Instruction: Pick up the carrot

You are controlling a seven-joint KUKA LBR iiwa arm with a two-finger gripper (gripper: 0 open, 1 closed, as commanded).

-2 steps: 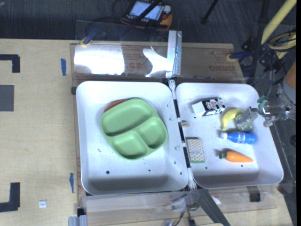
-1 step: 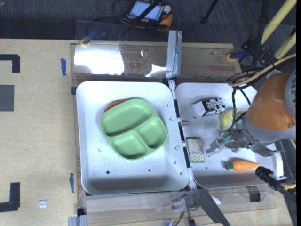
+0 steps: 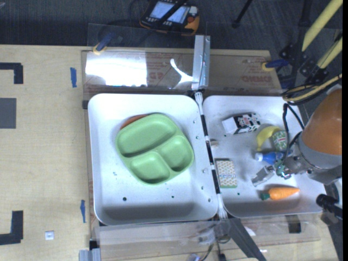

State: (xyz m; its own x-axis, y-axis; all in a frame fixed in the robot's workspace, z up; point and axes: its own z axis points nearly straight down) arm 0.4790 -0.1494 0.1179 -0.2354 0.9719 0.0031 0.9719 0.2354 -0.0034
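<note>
From my feed I see a pale wooden bench (image 3: 38,162) with black tape marks and bits of blue tape on it, dark floor beyond, and a handheld control pendant (image 3: 169,14) lying on the floor past the far edge. Two shallow white bins sit side by side on the bench, with a clear plastic sheet (image 3: 141,67) standing behind them and catching the glare. The left bin (image 3: 106,200) holds a green divided plate (image 3: 155,148) turned at an angle, and a sliver of something orange-red peeks out from under the plate's far edge. The right bin (image 3: 244,203) holds the clutter: a small black-and-white carton (image 3: 242,123) near the far side, a yellow banana-like piece (image 3: 265,135) beside a small green-labelled can (image 3: 279,140), a blue item (image 3: 267,157) just below them, and a flat speckled packet (image 3: 226,173) lying close to the divider between the bins. The carrot (image 3: 280,193) lies on its side near the bin's front edge, orange body with its green end pointing left. The arm (image 3: 326,132) comes in from the right, and its gripper (image 3: 270,171) sits just above the carrot, apart from it, with nothing between its fingers; I cannot tell how wide they stand.
</note>
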